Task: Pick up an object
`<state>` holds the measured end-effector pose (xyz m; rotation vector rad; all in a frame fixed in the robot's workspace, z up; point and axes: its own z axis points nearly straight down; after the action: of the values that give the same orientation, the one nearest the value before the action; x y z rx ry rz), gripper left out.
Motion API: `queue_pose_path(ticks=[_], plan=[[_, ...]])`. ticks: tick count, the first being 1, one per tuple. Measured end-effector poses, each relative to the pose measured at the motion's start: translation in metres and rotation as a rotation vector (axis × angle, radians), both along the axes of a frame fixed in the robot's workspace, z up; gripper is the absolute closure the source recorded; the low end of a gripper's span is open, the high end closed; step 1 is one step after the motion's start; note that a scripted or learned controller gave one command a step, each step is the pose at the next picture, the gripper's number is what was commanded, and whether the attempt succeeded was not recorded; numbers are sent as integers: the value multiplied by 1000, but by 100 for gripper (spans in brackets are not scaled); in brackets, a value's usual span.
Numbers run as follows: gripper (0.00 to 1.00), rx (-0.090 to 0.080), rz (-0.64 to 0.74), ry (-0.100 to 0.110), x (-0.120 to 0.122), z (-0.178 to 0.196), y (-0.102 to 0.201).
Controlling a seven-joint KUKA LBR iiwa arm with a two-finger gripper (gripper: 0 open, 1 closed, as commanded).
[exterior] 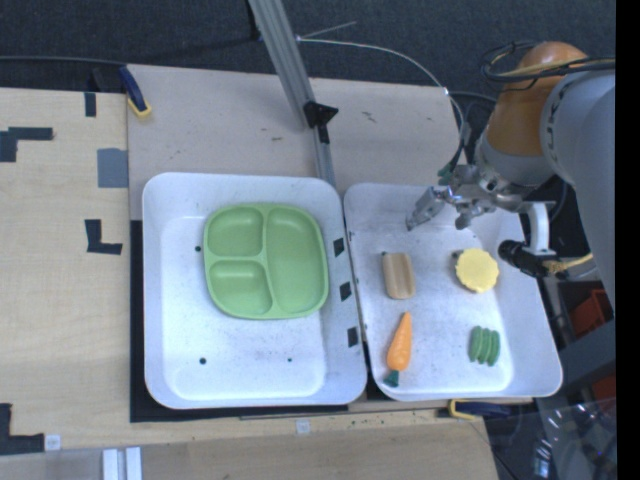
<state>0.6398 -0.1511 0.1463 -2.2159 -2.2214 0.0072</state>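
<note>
You're looking down at the tabletop [230, 128] with two shallow white bins sitting side by side. The left bin [170, 368] is carrying a green divided plate [266, 260], lying flat toward its upper middle, three compartments facing up. The right bin [530, 363] is carrying four small things: a tan bread-like block [398, 274] is lying near the bin's left side, an orange carrot [400, 342] is lying just below it with its green end pointing toward the near rim, a round yellow piece [476, 270] is sitting over on the right, and a small green pod bundle [484, 346] is lying below that, well apart from the carrot. Your arm [560, 118] is reaching in from the right, orange band showing above the wrist, and the gripper [442, 212] is hanging over the upper part of the right bin. Its fingers [422, 210] are spreading apart with nothing between them. The gripper is sitting above and between the bread-like block and the yellow piece, touching neither as far as you can tell. A grey metal pole [285, 58] is slanting down across the tabletop to the gap between the bins, and a thin cable [400, 63] is arcing over toward the arm.
</note>
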Motion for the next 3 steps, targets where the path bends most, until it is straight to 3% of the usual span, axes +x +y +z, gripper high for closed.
queue_pose_path(ticks=[1,2,3], plan=[[0,0,0,1,-2,-54,1],[100,0,2,-4,0,-41,2],[100,0,-1,-9,-5,8,10]])
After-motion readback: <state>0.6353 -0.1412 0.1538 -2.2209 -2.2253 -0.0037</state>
